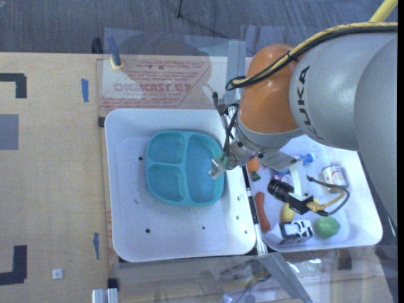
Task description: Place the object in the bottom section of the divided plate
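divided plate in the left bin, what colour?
Teal-blue three-section plastic divided plate; seen in the camera view.

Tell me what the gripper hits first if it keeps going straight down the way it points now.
Most likely the teal divided plate: the gripper hangs over the plate's right-hand edge, in the left white bin. Depth is hard to judge from this slanted view, so it could catch the plate's rim rather than a section floor.

Fixed overhead cam, slanted down on both bins (pixel 126 232).
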`<state>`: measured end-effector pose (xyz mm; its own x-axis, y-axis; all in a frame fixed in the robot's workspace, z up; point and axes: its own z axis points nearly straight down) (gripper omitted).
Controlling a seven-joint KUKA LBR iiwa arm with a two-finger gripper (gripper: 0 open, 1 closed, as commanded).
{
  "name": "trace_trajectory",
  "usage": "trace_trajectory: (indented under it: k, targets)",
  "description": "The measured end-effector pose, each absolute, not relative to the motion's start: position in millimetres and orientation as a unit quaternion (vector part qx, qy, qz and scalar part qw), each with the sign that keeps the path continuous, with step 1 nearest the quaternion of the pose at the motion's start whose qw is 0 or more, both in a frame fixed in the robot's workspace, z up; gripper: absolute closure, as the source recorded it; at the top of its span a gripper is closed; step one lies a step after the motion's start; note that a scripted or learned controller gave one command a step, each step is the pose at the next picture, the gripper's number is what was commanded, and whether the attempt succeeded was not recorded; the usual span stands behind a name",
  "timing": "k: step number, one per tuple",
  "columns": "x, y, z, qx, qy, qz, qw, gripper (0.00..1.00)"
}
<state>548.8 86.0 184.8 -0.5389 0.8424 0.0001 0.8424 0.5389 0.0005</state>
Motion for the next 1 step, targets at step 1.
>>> trace_trajectory:
  k: [1]
  targets:
    - [517.0, 96.5, 99.2, 0.490, 0.871, 0.0061, 0.007, 1.00]
